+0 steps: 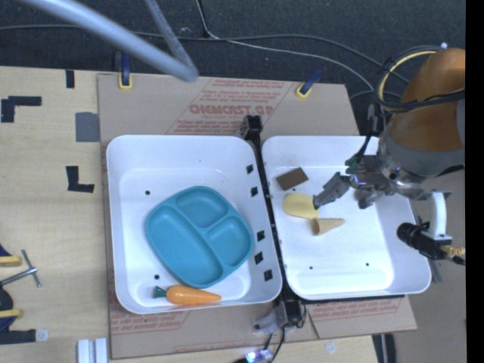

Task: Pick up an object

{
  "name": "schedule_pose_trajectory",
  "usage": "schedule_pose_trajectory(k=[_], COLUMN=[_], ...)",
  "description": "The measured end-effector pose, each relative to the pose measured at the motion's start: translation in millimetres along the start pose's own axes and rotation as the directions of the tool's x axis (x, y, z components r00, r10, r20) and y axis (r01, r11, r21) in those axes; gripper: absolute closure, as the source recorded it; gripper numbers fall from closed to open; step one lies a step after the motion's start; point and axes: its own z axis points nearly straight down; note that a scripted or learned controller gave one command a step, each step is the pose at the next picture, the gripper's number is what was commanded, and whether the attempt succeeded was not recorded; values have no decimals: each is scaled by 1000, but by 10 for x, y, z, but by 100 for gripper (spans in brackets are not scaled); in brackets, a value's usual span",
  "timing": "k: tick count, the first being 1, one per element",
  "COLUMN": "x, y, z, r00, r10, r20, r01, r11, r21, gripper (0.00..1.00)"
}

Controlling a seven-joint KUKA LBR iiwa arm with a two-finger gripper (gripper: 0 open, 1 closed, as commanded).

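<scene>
The right bin (378,278) holds a brown block (292,178), a pale yellow piece (301,206) and a small tan wedge (327,224), all close together in its left half. My gripper (349,195) hangs over the bin's middle, just right of these pieces. It is open with nothing between its fingers. One dark finger (328,192) slants down towards the yellow piece, its tip close to that piece's right edge. The other finger (369,197) stands further right.
The left bin (121,203) holds a blue divided plate (200,235) and an orange carrot (193,296) at its near edge. A black divider (261,203) runs between the bins. The arm's orange band (439,78) and grey wrist cover the right bin's far right side.
</scene>
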Motion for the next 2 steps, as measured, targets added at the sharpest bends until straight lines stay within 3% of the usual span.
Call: schedule_pose_trajectory(k=[1,2], x=[2,-42], y=[21,56], z=[-59,394], r00=[1000,1000], r10=[-3,-2], r20=[1,1], r01=[3,2], r11=[1000,1000], r21=[-11,-8], gripper=[0,0])
